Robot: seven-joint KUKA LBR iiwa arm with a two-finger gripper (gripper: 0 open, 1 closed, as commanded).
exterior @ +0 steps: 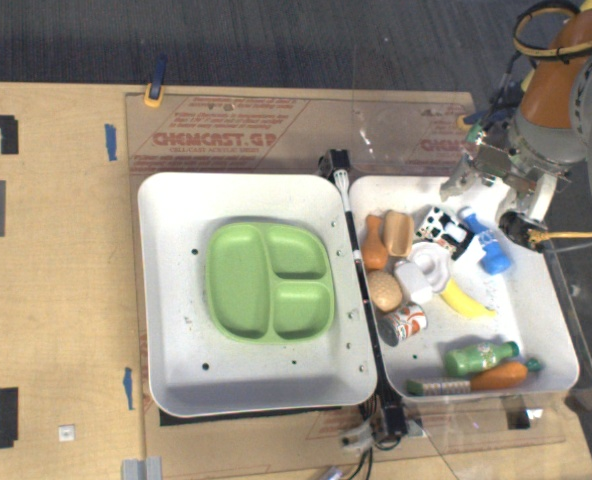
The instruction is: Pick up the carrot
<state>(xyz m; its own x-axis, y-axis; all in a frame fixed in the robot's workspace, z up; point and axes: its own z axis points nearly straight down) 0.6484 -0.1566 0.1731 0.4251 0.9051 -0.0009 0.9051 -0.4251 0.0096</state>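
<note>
Right bin (561,318), near edge: carrot (500,375), lying flat, touching green bottle (481,356) just behind it.
Right bin, far right corner: gripper (496,193), hovering well apart from carrot.
Fingers: state hidden, cannot tell.
Right bin, middle: banana (464,300), blue piece (494,258), bread roll (384,290), red-and-white can (409,322).
Left bin (166,298): green divided plate (270,280).

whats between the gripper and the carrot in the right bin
In the camera view, a blue bottle and a banana lie between the gripper and the carrot.
</note>
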